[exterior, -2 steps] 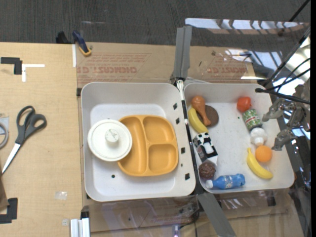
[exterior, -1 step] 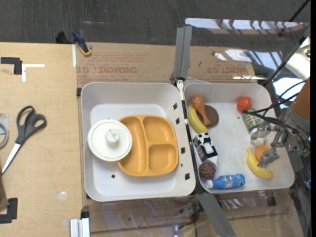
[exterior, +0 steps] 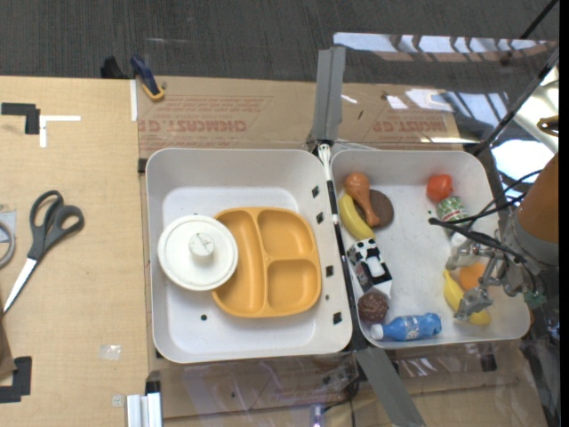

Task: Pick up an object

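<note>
Bananas: two [exterior: 355, 215], perhaps; one blue bottle [exterior: 409, 327]; gripper [exterior: 476, 294] low.

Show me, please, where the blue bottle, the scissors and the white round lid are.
blue bottle [exterior: 411, 327]: camera view, middle of its body.
scissors [exterior: 55, 220]: camera view, on the handles.
white round lid [exterior: 198, 252]: camera view, beside its knob.
</note>
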Controlling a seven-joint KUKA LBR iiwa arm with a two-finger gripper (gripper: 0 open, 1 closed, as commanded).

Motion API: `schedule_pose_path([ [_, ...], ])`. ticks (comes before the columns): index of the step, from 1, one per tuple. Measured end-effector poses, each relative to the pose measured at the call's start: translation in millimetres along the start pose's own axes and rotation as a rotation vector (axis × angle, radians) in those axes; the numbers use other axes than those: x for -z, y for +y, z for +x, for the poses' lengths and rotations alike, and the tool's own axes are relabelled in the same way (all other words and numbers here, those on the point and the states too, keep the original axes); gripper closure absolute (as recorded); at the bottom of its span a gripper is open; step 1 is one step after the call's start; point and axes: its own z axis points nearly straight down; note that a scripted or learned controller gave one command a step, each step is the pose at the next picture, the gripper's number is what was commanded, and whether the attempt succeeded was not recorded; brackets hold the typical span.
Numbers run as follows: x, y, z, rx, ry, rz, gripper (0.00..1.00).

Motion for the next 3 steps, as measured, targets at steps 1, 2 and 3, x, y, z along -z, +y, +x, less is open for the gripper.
schedule_pose_path([
  [1,0.8,12.8,-89.1,-0.162,-0.001,-0.002,0.0],
  [2,11.3,14.3,-91.0,-0.158,-0.007,-0.001,1.0],
  [3,14.5,18.1,-9.3,-0.576,0.003,0.001,1.0],
])
